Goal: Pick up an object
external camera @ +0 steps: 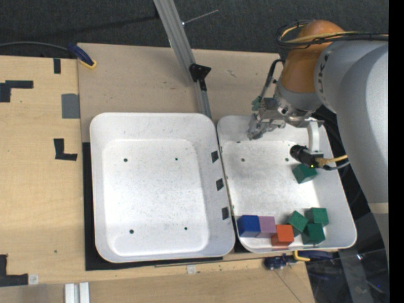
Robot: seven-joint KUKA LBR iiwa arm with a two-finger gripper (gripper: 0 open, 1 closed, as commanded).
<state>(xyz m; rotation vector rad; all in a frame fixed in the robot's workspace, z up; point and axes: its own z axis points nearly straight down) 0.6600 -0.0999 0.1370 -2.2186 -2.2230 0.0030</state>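
Scanning left to right: worktop, two bins, blocks, arm.
Worktop: pale wood, black tape marks along the left side, a grey patch near the far edge, a blue-and-yellow clamp at the far-left corner.
Mat: black, under the left bin, probably to keep it from sliding.
Left bin: white, shallow, speckled floor, no blocks inside.
Pole: grey, slanting down to the seam between the bins.
Right bin: white, holds every block.
Near-edge cluster: blue block, purple block, orange block, green blocks, touching or just beside one another, likely pushed against the wall.
Lone green block: tilted, apart from the cluster, easiest target by the look of it.
Jaws: above the bin's far-left corner, well apart from all blocks; spread or pressed together, cannot tell; nothing seen between them.
Arm: grey, orange band, reaching in from the right.
Room: dark carpet beyond the worktop.
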